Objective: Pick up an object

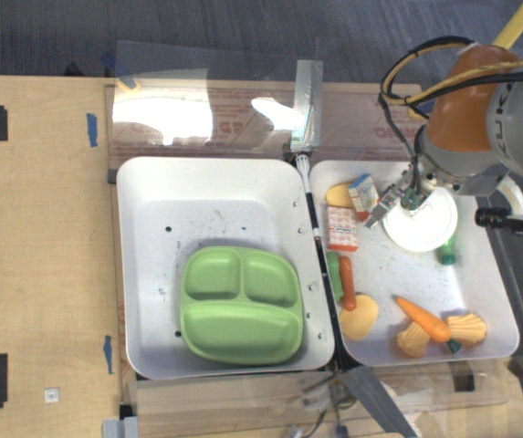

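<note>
In the right bin [489, 272], my gripper [396, 204] hangs low at the left edge of a white round plate [423, 224]. It is just right of a small milk carton [363, 192] and a yellow piece [338, 195]. Below those lies an orange-red box [341, 228]. A red and green pepper [344, 276] and a yellow round fruit [360, 317] lie along the bin's left wall. A carrot [423, 318] and two tan pieces [467, 328] sit near the front. Nothing is visibly held in the gripper.
The left bin [151, 199] holds a green divided tray [241, 307] at its front. A small green piece [447, 256] lies just below the plate. The arm's orange band [466, 99] and its cables loom over the right bin's back right corner.
</note>
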